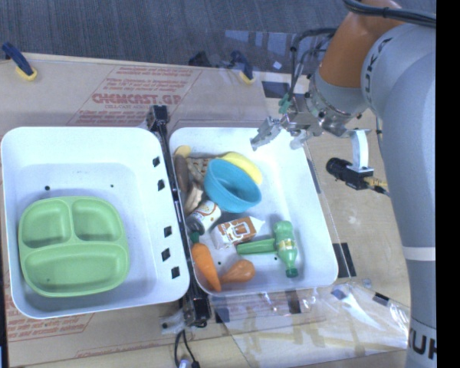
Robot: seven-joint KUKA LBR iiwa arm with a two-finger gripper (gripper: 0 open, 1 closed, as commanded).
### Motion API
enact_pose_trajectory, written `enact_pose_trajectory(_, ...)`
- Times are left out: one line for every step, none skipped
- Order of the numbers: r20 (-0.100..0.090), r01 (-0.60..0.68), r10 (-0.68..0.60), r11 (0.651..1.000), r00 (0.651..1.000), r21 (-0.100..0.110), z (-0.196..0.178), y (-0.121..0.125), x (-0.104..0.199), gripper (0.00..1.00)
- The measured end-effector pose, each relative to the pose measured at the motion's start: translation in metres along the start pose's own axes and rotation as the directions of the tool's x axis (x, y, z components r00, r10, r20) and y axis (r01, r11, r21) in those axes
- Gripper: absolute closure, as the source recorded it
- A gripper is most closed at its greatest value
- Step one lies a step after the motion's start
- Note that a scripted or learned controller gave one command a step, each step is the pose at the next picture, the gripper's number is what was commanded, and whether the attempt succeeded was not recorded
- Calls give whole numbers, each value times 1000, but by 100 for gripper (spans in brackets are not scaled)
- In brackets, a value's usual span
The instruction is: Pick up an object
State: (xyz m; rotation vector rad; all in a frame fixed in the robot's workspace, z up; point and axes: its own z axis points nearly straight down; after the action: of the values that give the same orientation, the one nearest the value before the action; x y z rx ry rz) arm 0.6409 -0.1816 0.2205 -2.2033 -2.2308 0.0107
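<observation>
The right bin (310, 205) holds a pile of toy items: a blue bowl (231, 185) lying against a yellow bowl (245, 165), a green bottle (287, 248), an orange carrot (206, 267), an orange-brown piece (240, 270), a small carton (236, 228) and a brown-and-white bottle (202, 215). My gripper (281, 132) hangs above the bin's far right corner, up and to the right of the yellow bowl. Its fingers are spread apart with nothing between them.
The left bin (31, 148) contains a green divided tray (74, 244). A black divider with clips (169, 198) runs between the bins. Cardboard (130, 90) lies behind the bins, and clear plastic (353, 313) lies at the front right.
</observation>
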Motion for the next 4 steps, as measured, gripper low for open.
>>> enact_pose_trajectory(1, 34, -34, 999, 999, -4, 128, 10, 18, 0)
enact_pose_trajectory(2, 44, -44, 999, 999, 5, 119, 9, 18, 100)
enact_pose_trajectory(-1, -262, 262, 965, 965, -4, 58, 18, 67, 100)
enact_pose_trajectory(0, -500, 500, 866, 866, 5, 29, -27, 95, 100)
